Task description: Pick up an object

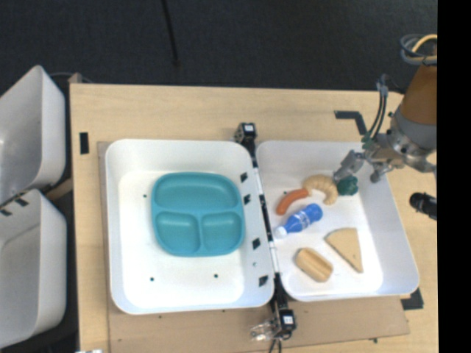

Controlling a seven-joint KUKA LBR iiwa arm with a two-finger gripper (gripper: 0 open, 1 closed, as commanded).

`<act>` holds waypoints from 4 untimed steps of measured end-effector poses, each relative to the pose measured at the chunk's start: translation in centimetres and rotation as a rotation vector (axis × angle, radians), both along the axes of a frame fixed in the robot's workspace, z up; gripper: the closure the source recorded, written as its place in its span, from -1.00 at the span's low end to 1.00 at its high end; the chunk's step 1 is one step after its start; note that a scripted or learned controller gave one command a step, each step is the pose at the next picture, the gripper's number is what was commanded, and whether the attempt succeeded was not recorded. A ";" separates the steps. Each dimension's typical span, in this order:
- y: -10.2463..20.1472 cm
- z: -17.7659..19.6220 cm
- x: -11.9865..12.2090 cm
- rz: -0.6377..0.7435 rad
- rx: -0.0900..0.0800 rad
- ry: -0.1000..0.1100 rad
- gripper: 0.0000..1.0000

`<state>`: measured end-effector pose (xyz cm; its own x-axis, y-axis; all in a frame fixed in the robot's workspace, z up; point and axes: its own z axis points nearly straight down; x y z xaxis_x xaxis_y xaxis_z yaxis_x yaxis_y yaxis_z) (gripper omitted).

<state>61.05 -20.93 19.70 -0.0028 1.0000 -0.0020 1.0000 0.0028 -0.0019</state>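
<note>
My gripper (362, 172) hangs over the far right corner of the right bin (390, 230), its fingers spread open with nothing between them. Just under the left fingertip lies a small dark green object (348, 187), touching a tan croissant-shaped piece (321, 187). To the left of those rests an orange-red sausage (291, 200). A blue bottle (301, 219) lies below it. A tan wedge (347, 248) and a small bread loaf (314, 264) sit near the bin's front.
A teal divided plate (197, 213) lies in the left bin (129, 271). A black-clipped divider (259, 204) runs between the bins. White containers (26, 138) stand off the bench at left. Cables and fittings hang around the arm at right.
</note>
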 end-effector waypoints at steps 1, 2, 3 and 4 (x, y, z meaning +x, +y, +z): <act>-0.5 -4.3 0.5 -0.002 -0.001 -0.001 -1.00; -0.7 -9.5 0.5 -0.004 -0.001 -0.001 -1.00; -0.7 -8.1 0.6 -0.004 -0.002 -0.007 1.00; -1.0 -1.6 0.6 -0.003 0.000 -0.008 1.00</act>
<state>61.61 -21.93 18.06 0.0001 1.0000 -0.0018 1.0000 -0.0001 0.0058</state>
